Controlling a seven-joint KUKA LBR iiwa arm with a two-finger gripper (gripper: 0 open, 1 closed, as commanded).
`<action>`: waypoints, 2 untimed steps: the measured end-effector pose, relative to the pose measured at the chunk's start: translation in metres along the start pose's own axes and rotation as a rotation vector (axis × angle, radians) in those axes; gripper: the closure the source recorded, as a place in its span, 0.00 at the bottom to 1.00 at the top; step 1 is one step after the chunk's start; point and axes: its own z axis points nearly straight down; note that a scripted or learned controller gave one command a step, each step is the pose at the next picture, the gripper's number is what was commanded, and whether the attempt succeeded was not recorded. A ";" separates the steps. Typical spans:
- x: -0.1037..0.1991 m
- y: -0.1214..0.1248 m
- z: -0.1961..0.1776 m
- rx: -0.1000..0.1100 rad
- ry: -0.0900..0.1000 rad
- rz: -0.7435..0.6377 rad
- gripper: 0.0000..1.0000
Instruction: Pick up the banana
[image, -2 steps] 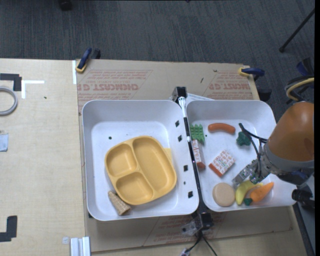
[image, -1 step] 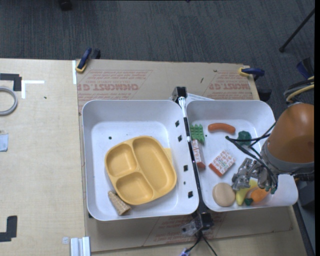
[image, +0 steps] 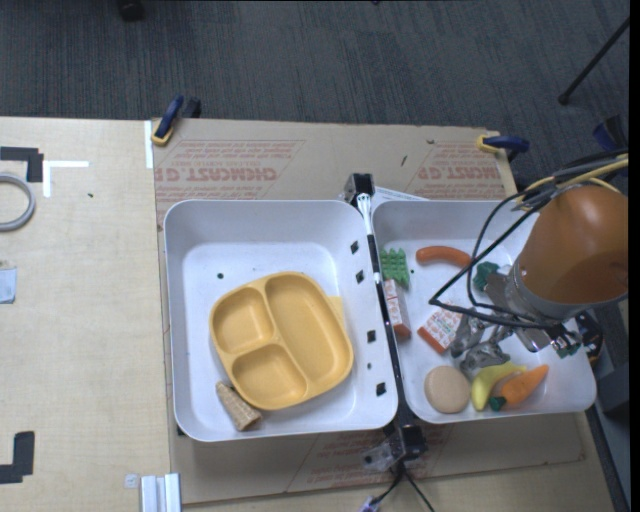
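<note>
The banana (image: 490, 384) is small and yellow with a green tip. It lies near the front edge of the right bin (image: 560, 400), between a round tan bun (image: 447, 390) and an orange carrot (image: 527, 384). My gripper (image: 480, 350) hangs low over the bin, right above the banana's upper end and close to it. The arm's orange band and wrist cover the bin's right half. I see nothing held by the gripper.
The right bin also holds a red-and-white packet (image: 440, 328), a sausage (image: 443, 256), a green piece (image: 394, 266) and a brown bar (image: 396, 306) along the left wall. The left bin (image: 190, 300) holds a yellow divided plate (image: 282, 340) and a tan block (image: 238, 407).
</note>
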 end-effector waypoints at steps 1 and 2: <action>-0.001 -0.001 -0.001 0.002 -0.004 0.000 0.00; -0.059 0.010 -0.159 0.001 -0.002 0.171 0.00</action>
